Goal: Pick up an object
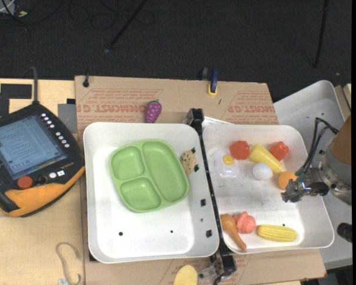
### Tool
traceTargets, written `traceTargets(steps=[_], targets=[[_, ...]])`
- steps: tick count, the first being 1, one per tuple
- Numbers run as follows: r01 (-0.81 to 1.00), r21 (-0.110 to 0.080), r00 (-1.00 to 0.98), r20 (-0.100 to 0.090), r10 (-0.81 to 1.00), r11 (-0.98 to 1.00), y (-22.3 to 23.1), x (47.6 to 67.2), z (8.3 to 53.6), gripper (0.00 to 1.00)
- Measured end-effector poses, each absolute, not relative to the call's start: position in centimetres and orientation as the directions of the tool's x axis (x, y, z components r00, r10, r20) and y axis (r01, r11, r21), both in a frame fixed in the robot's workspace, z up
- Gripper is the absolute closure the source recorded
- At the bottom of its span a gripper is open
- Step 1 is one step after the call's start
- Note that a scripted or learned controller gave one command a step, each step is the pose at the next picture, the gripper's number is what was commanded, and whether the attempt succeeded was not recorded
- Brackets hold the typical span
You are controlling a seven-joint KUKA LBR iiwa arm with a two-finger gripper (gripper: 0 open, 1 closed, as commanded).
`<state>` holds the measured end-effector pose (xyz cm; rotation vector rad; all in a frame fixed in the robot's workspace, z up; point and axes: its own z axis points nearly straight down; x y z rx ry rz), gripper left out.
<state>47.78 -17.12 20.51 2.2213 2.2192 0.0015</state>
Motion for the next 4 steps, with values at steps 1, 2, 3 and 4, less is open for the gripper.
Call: traceTargets(steps=[1, 2, 3, 4], targets=[[1.0, 0.001, 0.001, 0.0, 1.0, -0.001, -17.2, 47.8, 22.9, 1.0], [1.0, -0.002, -0.004, 0.002, 1.0, 0.004, -12.2, 50.3, 21.8, 1.0], [1.0, -0.003, -0.003, 0.002, 1.0, 0.004, -6.9, 51.9, 21.0, 1.0], [1.0, -0.002, -0.003, 0.002, 1.0, 0.003, -2.1, 53.6, 20.5, 1.0]])
